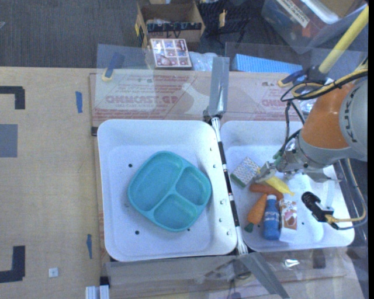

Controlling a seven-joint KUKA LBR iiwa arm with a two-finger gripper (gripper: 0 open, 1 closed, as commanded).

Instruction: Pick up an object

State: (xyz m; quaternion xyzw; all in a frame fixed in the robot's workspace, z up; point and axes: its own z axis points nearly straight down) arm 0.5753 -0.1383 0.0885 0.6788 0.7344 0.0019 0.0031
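A lab, by its taped bench (pixel 47 193) and bins (pixel 111 140).

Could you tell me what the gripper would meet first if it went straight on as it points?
Probably the patterned packet just ahead of the gripper in the right bin, though depth is unclear.

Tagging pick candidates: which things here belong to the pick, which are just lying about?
Job: gripper; in right bin: blue bottle, orange carrot, yellow banana, patterned packet, small carton.
Lying about: teal plate in left bin; picture card, cardboard box outside.
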